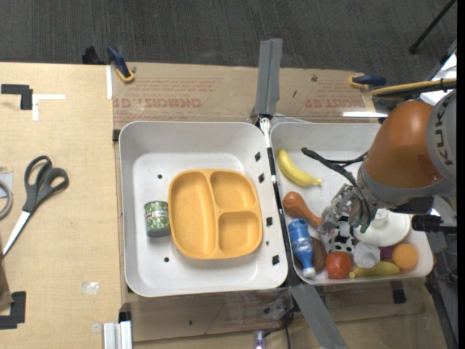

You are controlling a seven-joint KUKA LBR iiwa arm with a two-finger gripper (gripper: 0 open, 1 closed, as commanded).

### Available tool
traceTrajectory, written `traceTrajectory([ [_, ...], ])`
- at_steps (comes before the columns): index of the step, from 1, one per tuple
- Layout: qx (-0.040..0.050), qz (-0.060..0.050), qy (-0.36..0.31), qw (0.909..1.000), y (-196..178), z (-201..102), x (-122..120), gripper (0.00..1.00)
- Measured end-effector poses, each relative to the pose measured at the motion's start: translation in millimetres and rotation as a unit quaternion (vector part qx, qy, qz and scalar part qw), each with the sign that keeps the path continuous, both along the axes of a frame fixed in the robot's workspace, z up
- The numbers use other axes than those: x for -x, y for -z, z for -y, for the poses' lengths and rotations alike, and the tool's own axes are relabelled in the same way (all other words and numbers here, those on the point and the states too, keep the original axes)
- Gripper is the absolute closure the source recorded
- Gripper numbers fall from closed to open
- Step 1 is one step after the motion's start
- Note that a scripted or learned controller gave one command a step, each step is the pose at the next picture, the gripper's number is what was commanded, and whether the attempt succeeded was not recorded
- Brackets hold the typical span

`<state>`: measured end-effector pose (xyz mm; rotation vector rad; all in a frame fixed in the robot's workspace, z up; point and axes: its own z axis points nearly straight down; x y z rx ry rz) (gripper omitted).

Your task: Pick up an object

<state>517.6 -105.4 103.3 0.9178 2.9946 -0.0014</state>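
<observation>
1. Jaws [340, 215]: down among the clutter in the right bin [320, 133], toward its front edge; I cannot tell their state.
2. Nearest picks look like the tomato [338, 265] and blue bottle [300, 240], both by the front edge.
3. Tomato: likely light, round, smooth, so it may roll; pinch across its middle.
4. Bottle: probably stiff and slippery; take its narrow body crosswise.
5. Banana [296, 169] lies apart, an easier reach.
</observation>
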Motion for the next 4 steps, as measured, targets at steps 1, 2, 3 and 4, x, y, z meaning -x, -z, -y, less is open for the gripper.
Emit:
traceTrajectory([
  [1,-0.0013,-0.003,0.045,0.999,-122,-46,-60,1.0],
  [2,-0.0012,-0.003,0.045,0.999,-122,-45,-60,0.0],
  [3,-0.0015,-0.005,0.102,0.9947,-88,-23,18,0.0],
  [4,-0.0017,-0.003,0.161,0.987,11,-3,-89,0.0],
])
